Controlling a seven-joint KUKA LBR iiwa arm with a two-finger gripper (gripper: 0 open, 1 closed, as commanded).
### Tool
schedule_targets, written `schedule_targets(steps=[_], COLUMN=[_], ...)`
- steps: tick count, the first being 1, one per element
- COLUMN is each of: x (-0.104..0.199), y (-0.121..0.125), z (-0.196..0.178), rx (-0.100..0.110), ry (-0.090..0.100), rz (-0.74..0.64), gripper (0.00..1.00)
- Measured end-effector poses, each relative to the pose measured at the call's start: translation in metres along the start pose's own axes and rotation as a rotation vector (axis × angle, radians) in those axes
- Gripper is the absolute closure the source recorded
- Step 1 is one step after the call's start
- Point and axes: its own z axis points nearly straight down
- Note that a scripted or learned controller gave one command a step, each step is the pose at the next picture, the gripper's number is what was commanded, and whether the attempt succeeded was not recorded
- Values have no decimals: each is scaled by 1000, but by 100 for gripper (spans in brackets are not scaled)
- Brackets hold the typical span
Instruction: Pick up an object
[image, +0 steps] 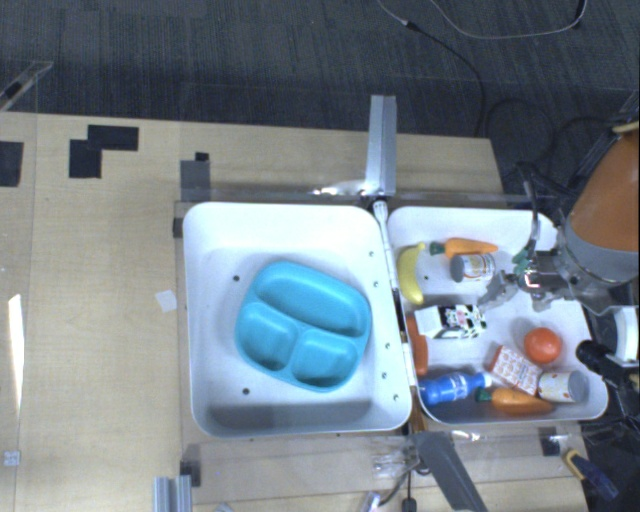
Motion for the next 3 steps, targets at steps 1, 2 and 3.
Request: schedule_targets(steps=[1,2,3], x=[8,10,93], y=[14,17,85], z=[82,70,-112], rx=[-34,-40,-6], ry=[-11,-12,-2], rz=[-250,-253,-231], gripper=[0,100,100])
